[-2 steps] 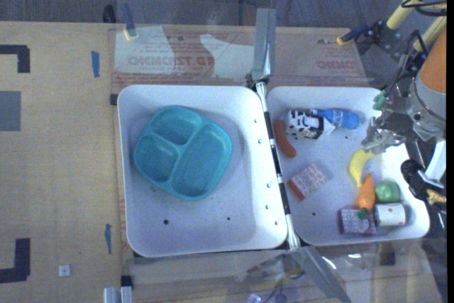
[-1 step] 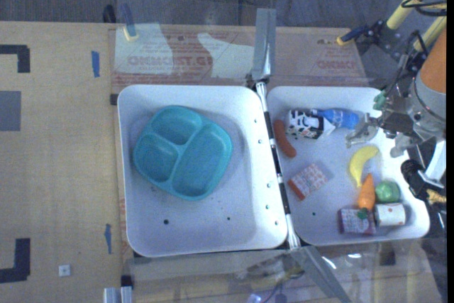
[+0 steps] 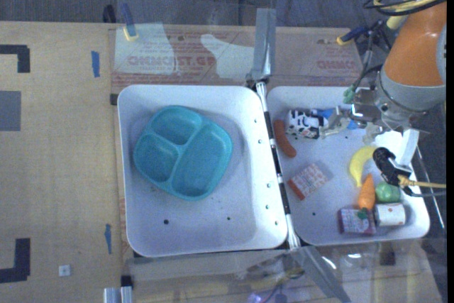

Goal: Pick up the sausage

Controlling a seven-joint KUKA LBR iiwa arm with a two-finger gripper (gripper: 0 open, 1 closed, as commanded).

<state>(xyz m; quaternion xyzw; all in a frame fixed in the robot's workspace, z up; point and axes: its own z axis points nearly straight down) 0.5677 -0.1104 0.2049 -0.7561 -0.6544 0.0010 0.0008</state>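
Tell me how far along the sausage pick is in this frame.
Nothing looks done yet. The sausage lies on the floor of the right bin, near its left wall, untouched. The arm hangs over that bin's right side, near the banana, well apart from the sausage. Left to do: move across to the sausage, grasp it and lift it.

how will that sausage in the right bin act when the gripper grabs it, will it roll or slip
The sausage looks like a smooth, rounded toy, so it may slip between hard fingers. Its long, cylinder-like shape suggests it could roll sideways if nudged, though the right bin's left wall beside it should stop it on that side. It looks small and probably light, so lifting should be easy.
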